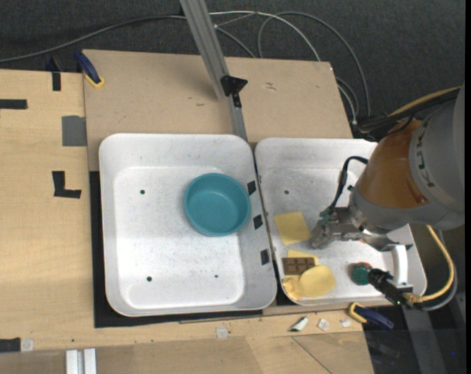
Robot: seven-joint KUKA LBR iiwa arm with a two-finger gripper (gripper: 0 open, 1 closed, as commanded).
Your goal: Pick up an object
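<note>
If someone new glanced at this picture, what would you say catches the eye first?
Probably the teal bowl, alone in the left bin near its right wall. Next, the grey and orange arm over the right bin, its tool beside a yellow square piece, with a brown block nearer the front.

A tan bench bears 2 white bins, left and right, touching side by side.
</note>
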